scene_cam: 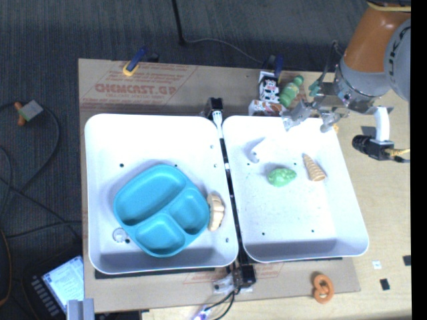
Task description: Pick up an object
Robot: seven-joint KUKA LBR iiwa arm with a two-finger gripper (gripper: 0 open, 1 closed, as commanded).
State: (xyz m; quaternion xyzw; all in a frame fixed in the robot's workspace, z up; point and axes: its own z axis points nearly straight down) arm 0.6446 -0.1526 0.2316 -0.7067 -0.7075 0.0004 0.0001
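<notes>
My gripper hovers over the far edge of the right bin, open, with nothing between its fingers. Below it in that bin lie a green lumpy toy, a tan ridged cone to the toy's right, and a small white piece to its upper left. The cone is the closest to the gripper. The left bin holds a blue divided plate, a tan banana-like piece against the plate's right side, and a small clear ring.
Behind the right bin stand a patterned packet and a green item, close to the gripper. An orange pretzel shape lies on the bench in front of the right bin. Blue clamps hold the board's back edge.
</notes>
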